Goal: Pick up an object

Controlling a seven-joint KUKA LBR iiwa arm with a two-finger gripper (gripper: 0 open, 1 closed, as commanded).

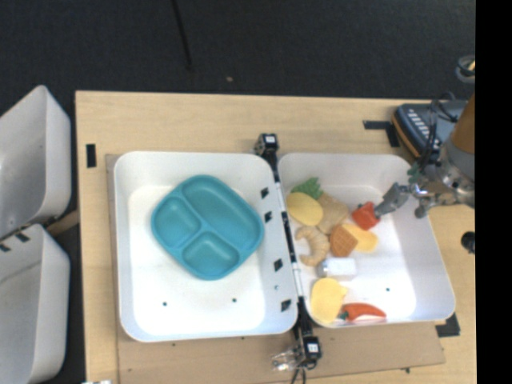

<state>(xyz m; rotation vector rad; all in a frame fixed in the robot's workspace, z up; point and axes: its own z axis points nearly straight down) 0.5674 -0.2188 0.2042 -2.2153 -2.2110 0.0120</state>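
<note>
No readable text, labels or numbers, apparently none legible

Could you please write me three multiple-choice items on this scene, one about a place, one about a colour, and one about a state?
1. Where does the divided plate lie?
A. in the left bin
B. in the right bin
C. on the bare bench

2. What colour is the divided plate?
A. red
B. teal blue
C. yellow

3. How do the play foods lie?
A. stacked on the plate
B. spread over both bins
C. clustered in the right bin's left half

Key: 1 A, the plate fills the left bin's middle. 2 B, its surface is teal blue. 3 C, the play foods crowd near the divider.
</note>
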